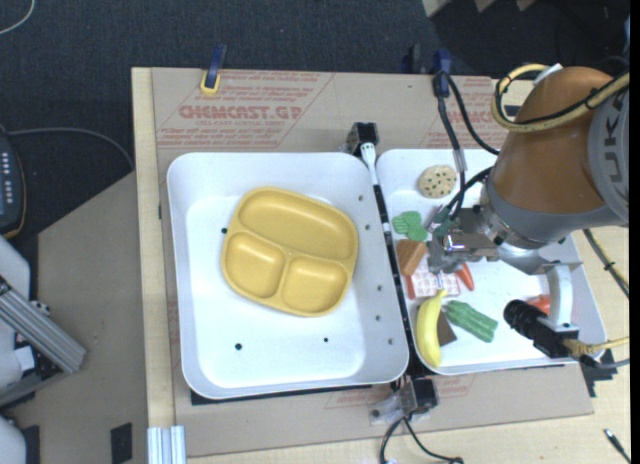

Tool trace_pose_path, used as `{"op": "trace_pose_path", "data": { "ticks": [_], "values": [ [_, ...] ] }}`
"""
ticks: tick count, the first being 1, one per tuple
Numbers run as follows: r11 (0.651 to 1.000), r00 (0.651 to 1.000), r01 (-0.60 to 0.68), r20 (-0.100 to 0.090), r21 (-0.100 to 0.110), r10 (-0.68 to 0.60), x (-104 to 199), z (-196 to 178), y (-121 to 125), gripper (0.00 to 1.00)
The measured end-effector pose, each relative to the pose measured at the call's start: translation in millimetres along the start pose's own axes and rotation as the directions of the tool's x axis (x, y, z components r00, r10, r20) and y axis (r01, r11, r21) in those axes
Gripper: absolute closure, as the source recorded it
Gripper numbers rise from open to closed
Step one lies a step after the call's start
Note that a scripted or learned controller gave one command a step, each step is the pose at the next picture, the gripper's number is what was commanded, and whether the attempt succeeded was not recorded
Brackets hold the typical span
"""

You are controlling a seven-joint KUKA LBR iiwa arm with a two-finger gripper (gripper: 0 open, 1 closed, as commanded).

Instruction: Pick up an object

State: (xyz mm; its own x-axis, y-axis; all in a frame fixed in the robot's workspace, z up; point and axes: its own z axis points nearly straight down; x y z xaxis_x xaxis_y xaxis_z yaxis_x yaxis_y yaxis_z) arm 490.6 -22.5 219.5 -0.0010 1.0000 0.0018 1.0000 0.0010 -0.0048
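A tray [290, 250] lies in the left bin [200, 282]. Right of the tray, in the right bin [510, 352], lie a cookie [436, 182] far back and a banana [428, 330] nearest the front.

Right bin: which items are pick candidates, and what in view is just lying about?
Pick candidates, right bin:
- cookie
- green leaf-shaped piece
- brown wedge
- banana
- green ridged vegetable
The gripper hangs above this pile.

Just lying about:
- yellow divided plate in the left bin
- yellow clamp on the bench edge
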Motion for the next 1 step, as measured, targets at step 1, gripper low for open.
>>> {"op": "trace_pose_path", "data": {
  "ticks": [1],
  "values": [
    [1.0,1.0,-0.001,0.002,-0.007,0.001,-0.2,-8.4,-1.9,1.0]
  ]
}}
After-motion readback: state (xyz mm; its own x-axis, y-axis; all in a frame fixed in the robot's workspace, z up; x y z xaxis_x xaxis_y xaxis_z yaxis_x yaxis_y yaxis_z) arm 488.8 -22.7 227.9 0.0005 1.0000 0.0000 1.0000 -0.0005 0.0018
